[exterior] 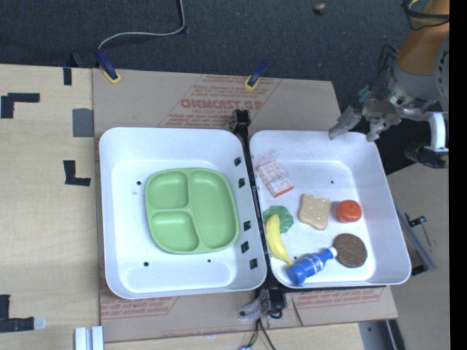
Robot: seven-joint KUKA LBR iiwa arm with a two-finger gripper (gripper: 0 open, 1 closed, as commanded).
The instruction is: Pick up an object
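Toy food [315,211] in right bin [379,188], cardboard-covered bench [211,100], dark carpet beyond, hand [357,122] spread, holding nothing.

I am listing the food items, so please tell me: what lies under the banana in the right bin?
The banana lies partly on a green leafy vegetable, which shows at its upper end. What the banana covers cannot be seen.

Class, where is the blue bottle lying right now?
The blue bottle lies at the right bin's near edge, between the banana and brown cookie.
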